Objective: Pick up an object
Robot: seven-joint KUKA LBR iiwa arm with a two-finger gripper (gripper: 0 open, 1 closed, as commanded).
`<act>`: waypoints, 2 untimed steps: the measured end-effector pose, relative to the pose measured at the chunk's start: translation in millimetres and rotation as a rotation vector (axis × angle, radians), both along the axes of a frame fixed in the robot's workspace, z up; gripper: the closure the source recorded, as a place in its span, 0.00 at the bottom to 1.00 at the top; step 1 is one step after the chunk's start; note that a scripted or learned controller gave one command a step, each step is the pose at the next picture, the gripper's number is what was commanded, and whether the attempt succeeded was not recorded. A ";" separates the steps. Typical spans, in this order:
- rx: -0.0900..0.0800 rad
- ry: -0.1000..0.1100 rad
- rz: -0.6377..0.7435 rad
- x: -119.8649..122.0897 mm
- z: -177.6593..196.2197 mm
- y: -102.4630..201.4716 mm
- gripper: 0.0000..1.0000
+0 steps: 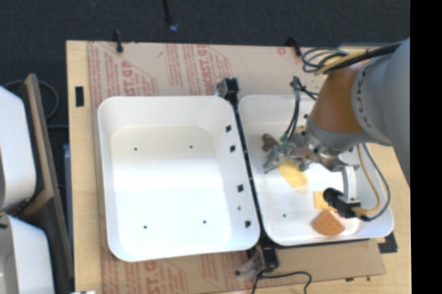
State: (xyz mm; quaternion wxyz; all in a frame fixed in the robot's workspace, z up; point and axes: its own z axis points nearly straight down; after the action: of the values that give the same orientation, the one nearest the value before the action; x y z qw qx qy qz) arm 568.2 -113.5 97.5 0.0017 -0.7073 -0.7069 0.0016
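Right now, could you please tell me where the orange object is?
In the camera view, the orange object lies in the right-hand bin, near that bin's lower right corner, just below a small yellow piece.

The arm (359, 106) is reaching in from the right over the right bin (273, 213), and its gripper (275, 156) is hanging low near that bin's left wall. A yellow block (295, 178) is lying just beside the gripper. An orange waffle-like piece (329, 223) is sitting by the bin's lower edge, touching a smaller yellow piece (320, 199). The left bin (173, 168) is sitting alongside.
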 end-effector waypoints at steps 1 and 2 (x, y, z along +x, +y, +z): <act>-0.001 -0.006 -0.002 1.4 13.9 -0.8 1.00; -0.001 -0.006 -0.002 1.2 13.4 -0.7 0.00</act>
State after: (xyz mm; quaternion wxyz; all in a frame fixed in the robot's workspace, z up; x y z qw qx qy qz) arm 569.5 -114.2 110.9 -0.0006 -0.7081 -0.7061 -0.0003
